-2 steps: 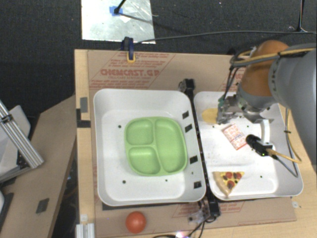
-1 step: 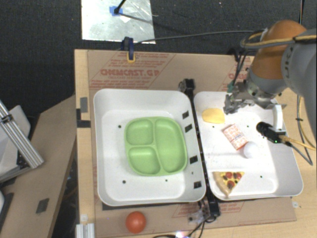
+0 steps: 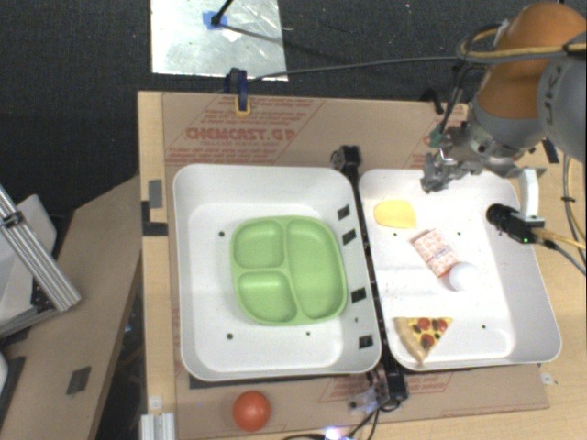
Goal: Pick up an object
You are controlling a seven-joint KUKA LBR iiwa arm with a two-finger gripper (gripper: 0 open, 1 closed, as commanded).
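Orange ball (image 3: 251, 410) at bottom centre, outside bins, so we skip it. Gripper (image 3: 440, 170) upper right, above top of right bin (image 3: 543, 335); we cannot tell its grip state, nothing seen held. Nearest candidate: yellow piece (image 3: 395, 214), just below-left. Further down: red-white packet (image 3: 435, 250), pizza slice (image 3: 424, 332). Green plate (image 3: 288, 269) in left bin (image 3: 197, 211), likely too wide.

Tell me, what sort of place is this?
Probably a robot test lab, not a kitchen. A grey arm with a claw hangs over two white bins on a cardboard-lined bench, holding toy food: a pizza slice and a green divided plate.
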